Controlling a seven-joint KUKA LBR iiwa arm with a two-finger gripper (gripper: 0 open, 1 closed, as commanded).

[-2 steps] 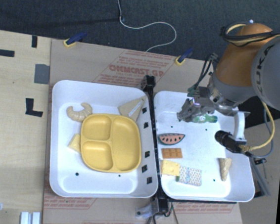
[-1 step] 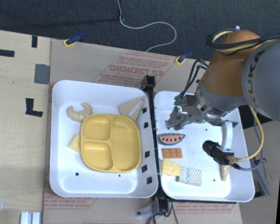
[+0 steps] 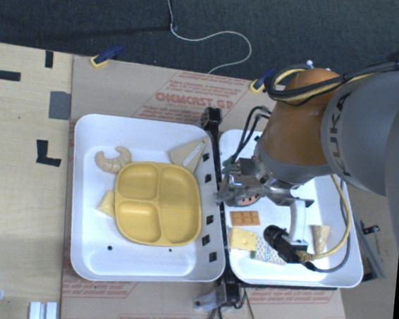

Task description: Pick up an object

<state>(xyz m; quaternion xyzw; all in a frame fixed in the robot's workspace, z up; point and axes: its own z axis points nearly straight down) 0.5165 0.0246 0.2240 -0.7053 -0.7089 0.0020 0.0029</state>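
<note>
Nearest the camera, along the front of the right bin [image 3: 336,274], lie a small patterned scrap [image 3: 266,252] and, just beside it toward the dividing wall, a pale yellow square [image 3: 243,239]. Just behind that sits the orange waffle square [image 3: 244,217]. It is the likeliest target, since it is the piece closest to the gripper [image 3: 237,189], and it lies flat on the bin floor near the bin's left wall.

The waffle is nearly square, so its long axis is weak. It looks a little wider than deep, with the longer side running across the view and its edges about parallel to the wall. It has no real pointing end.

The gripper hangs just beyond the piece, hard by the wall between the bins. The bulky wrist covers it, so whether it is open or closed cannot be told, and nothing can be seen in its hold. A reddish patch beneath it may be another item, but the view is too poor to say.

Three things could spoil a pick:
- The waffle is thin and flat, so the gripper could skid over it.
- The wall is close, so a descent could strike the rim.
- The yellow square is near enough to be dragged along.

A cone-shaped piece [image 3: 319,238] lies well apart to the right. Farther off, the left bin [image 3: 84,178] holds a yellow divided plate [image 3: 158,204], with a tan wedge [image 3: 189,154] and a curled beige pastry [image 3: 112,159] behind it.
</note>
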